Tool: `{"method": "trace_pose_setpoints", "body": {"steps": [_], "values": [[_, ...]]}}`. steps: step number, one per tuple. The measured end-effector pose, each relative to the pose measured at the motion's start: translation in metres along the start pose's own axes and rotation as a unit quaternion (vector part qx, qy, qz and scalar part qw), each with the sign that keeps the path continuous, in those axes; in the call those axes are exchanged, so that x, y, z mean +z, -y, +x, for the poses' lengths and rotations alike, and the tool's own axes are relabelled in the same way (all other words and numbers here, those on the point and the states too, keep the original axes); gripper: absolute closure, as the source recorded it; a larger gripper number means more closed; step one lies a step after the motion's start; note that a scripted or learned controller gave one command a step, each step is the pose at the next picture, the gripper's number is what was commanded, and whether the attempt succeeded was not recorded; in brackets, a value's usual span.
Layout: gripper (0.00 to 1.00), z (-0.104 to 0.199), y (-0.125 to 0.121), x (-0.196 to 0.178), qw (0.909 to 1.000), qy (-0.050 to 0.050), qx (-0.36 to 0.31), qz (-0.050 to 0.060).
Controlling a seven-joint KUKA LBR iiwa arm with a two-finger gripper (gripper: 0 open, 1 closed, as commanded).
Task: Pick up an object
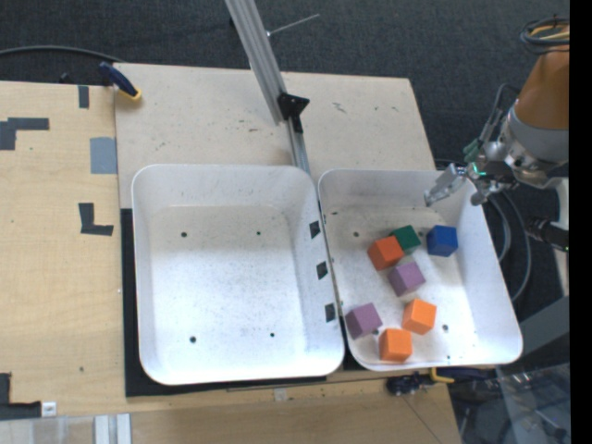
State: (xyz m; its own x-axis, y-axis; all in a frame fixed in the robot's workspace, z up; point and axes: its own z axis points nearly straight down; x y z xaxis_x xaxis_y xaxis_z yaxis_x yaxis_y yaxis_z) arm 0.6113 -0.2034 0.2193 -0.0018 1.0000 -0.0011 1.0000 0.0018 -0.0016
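The fingers (442, 188) are seen spread apart with nothing between them, and the gripper (455, 196) is held above the far right corner of the right bin (495, 294). The grey arm (541, 132) with its orange band is seen reaching in from the right edge.

Seven blocks are found in the right bin, all lying on its floor. A blue block (443, 240) is placed nearest the gripper, just below it in the view and apart from it. A green block (407, 239) is set just left of the blue one, touching an upper orange block (383, 252). An upper purple block (405, 277) is seen just below these. Nearer the front rim, a lower purple block (363, 319), a middle orange block (420, 315) and a lowest orange block (396, 344) are grouped close together.

The left bin (148, 248) is set against the right one. A metal rail (259, 54) is seen running at a slant from the top edge down to where the two bins meet.
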Motion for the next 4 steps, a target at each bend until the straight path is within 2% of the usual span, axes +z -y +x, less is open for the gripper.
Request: {"method": "trace_pose_setpoints", "body": {"steps": [1, 3, 4], "values": [[0.0, 0.001, -0.006, 0.046, 1.0, 0.0, 0.0, 0.002], [0.0, -0.004, -0.004, 0.128, 1.0, 0.0, -0.001, -0.001], [1.0, -0.004, -0.004, 0.118, 1.0, 0.0, -0.001, 0.0]]}}
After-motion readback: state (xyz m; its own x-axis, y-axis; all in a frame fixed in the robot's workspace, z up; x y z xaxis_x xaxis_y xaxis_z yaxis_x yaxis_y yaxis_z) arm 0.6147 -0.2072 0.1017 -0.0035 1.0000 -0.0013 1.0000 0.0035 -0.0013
